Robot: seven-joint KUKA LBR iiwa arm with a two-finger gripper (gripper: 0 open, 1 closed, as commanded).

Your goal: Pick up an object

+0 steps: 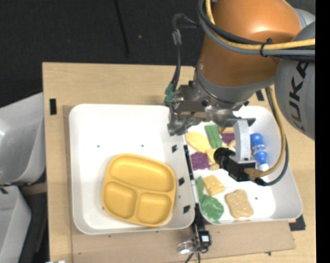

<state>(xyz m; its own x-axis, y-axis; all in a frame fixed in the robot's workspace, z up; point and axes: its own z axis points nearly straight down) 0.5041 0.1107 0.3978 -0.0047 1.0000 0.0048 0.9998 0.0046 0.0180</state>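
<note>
Much bare floor around yellow tray (138, 189)

Your one fixed camera sits above the pale wooden surface (115, 84), angled down, close over two shallow white bins (121, 122), grey-and-orange arm (247, 43) entering from your right

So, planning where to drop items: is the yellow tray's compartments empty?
Empty: the yellow tray in the left bin shows three bare compartments.

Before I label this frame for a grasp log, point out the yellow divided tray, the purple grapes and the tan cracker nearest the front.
yellow divided tray (137, 189): camera view, centre ridge.
purple grapes (198, 160): camera view, middle of the bunch.
tan cracker (238, 204): camera view, its top face.
</note>
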